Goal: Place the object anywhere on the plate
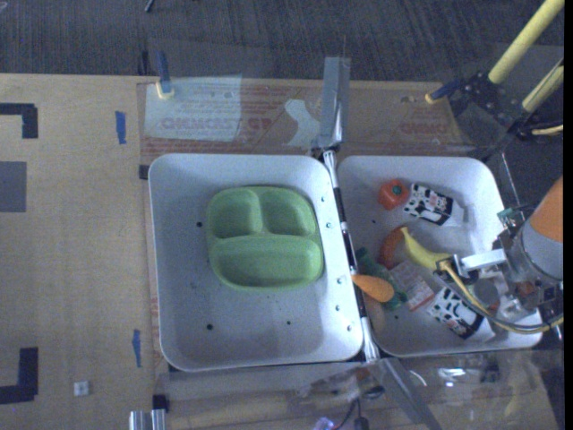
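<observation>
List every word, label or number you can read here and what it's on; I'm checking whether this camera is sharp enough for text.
Red lettering on the taped sheet behind the left bin: too blurred to read.
Black-and-white cartons and in the right bin: print too small to read.
Small packet: label unreadable.
Green plate: no text that I can see.

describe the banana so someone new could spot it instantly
Find the right-hand white bin, the one the arm reaches into. Near its middle, just left of the end effector, lies the banana, beside an orange-red object. It is the one long, curved, plain yellow item there; the neighbouring toy carrot is orange and the two small cartons are black and white.
</observation>
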Robot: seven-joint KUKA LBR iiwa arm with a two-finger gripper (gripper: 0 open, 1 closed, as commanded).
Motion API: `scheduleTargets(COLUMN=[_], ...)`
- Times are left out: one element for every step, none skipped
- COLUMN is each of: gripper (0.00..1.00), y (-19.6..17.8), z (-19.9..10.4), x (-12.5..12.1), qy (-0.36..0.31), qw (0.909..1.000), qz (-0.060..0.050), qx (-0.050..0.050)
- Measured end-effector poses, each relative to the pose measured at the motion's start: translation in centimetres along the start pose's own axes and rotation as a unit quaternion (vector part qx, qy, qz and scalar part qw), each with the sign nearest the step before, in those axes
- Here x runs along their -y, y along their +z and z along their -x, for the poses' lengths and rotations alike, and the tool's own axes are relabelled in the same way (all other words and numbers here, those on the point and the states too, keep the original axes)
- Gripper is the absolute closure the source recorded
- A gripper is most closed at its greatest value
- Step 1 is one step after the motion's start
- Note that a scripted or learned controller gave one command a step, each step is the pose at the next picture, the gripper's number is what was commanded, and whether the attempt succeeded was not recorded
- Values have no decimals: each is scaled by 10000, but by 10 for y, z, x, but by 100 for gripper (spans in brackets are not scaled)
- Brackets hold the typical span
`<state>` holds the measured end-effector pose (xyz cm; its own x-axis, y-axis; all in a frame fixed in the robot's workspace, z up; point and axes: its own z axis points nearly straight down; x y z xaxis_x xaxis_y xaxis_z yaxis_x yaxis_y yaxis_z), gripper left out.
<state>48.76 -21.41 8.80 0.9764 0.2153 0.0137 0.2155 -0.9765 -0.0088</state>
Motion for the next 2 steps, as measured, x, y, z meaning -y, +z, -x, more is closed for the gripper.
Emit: scheduleTargets(gripper=[0, 0], y=[0, 0], z=[0, 0], x=[0, 0], qy=[3, 4], qw=[10000, 10000], qz=[-4, -5], qx=[7, 8])
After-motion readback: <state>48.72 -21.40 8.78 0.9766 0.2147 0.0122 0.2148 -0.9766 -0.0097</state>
